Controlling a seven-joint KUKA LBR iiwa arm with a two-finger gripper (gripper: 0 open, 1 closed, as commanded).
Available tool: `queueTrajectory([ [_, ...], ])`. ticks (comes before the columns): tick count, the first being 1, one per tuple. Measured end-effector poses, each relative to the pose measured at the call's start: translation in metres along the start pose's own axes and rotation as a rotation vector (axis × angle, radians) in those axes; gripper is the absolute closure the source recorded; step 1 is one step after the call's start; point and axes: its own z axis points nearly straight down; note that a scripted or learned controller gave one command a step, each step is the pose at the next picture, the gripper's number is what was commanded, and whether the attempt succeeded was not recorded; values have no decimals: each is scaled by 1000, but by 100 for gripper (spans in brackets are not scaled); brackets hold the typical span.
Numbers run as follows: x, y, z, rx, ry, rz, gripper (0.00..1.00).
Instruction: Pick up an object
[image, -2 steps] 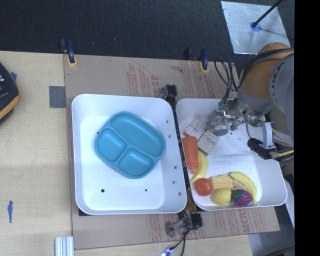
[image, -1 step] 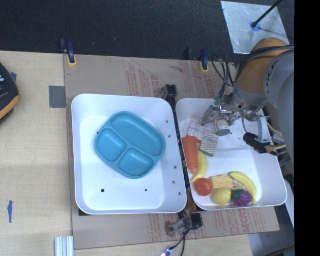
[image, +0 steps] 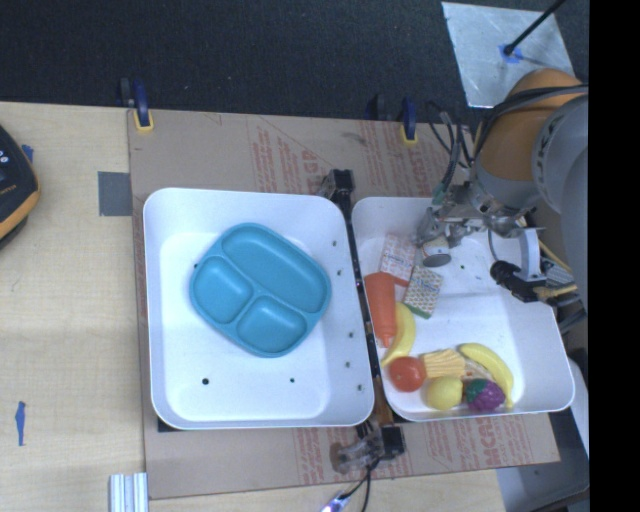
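Observation:
The right bin holds toy food along its left and front sides: an orange carrot, a banana beside it, a red tomato, a corn piece, a lemon, a second banana and purple grapes. Two small printed packets lie near the bin's back left. My gripper hangs over the back of the right bin, just above and right of the packets, with nothing visibly between its fingers.
The left bin holds a blue divided plate. A yellow and black device sits at the far left edge of the bench. Clamps hold the cardboard sheet at the back.

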Motion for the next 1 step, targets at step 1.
queueTrajectory([
  [1,76,-41,-85,7,1,4,100],
])
